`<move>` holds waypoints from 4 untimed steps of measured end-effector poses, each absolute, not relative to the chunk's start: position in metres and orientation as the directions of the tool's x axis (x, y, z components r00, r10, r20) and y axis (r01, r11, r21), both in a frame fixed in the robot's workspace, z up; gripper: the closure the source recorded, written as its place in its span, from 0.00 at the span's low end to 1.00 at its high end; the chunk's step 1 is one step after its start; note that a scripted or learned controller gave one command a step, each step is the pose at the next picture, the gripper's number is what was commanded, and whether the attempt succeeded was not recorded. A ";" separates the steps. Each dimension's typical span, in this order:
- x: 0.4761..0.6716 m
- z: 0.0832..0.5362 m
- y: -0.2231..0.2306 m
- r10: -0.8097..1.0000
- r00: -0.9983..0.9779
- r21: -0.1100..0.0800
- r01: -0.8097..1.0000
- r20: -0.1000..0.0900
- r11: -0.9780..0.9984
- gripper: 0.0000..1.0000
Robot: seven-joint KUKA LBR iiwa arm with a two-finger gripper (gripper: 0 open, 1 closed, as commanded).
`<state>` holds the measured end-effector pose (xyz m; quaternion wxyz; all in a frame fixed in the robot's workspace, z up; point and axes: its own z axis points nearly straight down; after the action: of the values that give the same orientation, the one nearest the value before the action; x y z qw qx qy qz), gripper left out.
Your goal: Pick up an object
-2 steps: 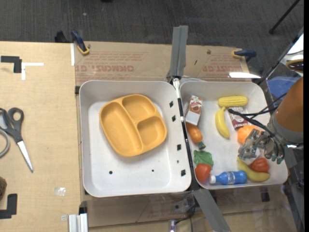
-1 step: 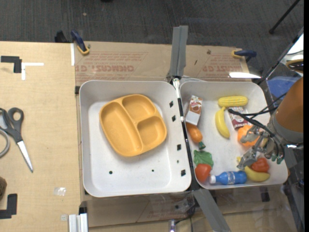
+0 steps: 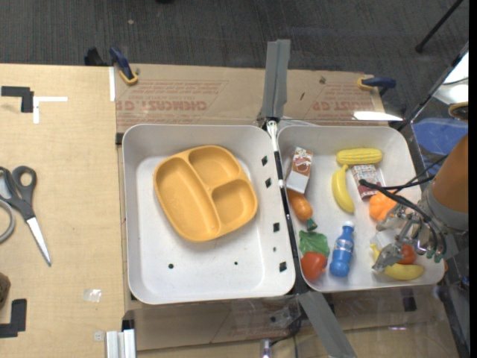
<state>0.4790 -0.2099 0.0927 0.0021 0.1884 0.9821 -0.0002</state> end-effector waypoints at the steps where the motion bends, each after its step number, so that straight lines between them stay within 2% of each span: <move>1: 0.499 0.092 -0.139 0.274 -0.962 0.001 0.274 -0.002 0.962 0.00; 2: 0.488 0.091 -0.126 0.314 -0.949 0.000 0.314 0.000 0.949 0.00; 3: 0.538 0.092 -0.154 0.505 -0.863 0.001 0.505 -0.004 0.863 0.00; 4: 0.518 0.091 -0.103 0.523 -0.852 0.000 0.523 0.000 0.852 0.00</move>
<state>0.5184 -0.1026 0.0915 -0.0001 0.2718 0.9624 0.0002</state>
